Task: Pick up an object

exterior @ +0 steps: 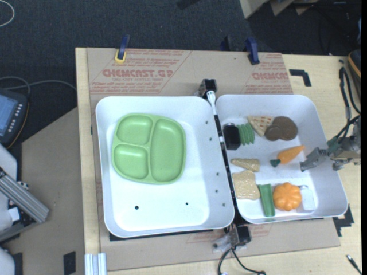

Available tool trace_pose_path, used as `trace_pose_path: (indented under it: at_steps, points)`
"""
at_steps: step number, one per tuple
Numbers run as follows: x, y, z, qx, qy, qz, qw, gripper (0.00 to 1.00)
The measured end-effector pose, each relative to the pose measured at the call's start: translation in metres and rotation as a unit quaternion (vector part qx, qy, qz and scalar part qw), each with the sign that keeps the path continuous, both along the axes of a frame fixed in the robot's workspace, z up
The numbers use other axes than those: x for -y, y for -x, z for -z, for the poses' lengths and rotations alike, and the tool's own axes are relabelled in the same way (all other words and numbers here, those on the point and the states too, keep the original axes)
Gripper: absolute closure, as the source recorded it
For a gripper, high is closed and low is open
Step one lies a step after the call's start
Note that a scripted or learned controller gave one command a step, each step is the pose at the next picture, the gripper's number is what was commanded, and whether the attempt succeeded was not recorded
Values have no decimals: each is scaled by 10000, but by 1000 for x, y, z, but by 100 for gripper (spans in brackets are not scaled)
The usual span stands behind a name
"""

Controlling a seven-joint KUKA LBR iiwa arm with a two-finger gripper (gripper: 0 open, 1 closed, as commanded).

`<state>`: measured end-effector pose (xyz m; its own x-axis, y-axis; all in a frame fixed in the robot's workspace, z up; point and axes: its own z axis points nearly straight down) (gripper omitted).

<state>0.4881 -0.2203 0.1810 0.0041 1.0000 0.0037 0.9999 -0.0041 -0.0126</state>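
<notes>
The right white bin (321, 119) holds several toy foods. At its back lie a brown round patty (281, 129), a tan waffle wedge (261, 123), a green ridged piece (246, 133) and a black block (230, 136). An orange carrot (290, 153) lies mid-bin, with a pale wedge (245, 164) to its left. At the front are a toast slice (245, 184), a green stick (266, 199) and an orange pumpkin (287, 195). My gripper (314, 158) reaches in low from the right rim, just right of the carrot, with nothing visibly held.
The left white bin (114, 211) carries a green divided plate (150, 148). A small pale item (308, 198) sits beside the pumpkin. Clamps (121, 50) hold the cardboard-covered bench at the back. Cables hang at the far right.
</notes>
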Motion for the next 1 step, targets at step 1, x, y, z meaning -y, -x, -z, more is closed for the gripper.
trace_pose_path:
  at_steps: [1]
  points:
    - [0, -3, -6, 61, 18, -20, 10000, 0]
